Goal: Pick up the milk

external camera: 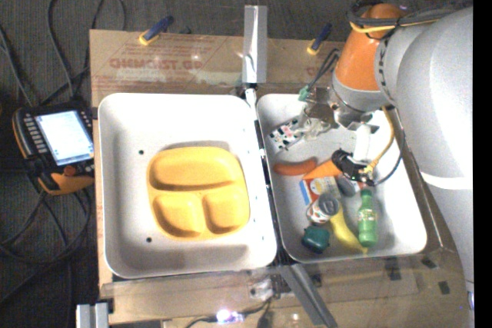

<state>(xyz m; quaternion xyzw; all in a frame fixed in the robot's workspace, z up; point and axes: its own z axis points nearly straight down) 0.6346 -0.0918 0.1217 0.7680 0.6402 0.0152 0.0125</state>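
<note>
End effector (296,130) near right bin's (419,238) rim

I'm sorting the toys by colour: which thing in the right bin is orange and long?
The carrot, lying flat near the right bin's left wall, above the banana and green bottle.

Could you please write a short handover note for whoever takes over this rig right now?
Gripper: over the upper left of the right bin, above a small white carton, probably the milk; I cannot tell whether it has a grip.
Right bin also holds an orange carrot-like piece, a green bottle and a banana.
Left bin holds a yellow divided tray.
Done: approach only. Left: confirm the grasp and lift the milk.
</note>
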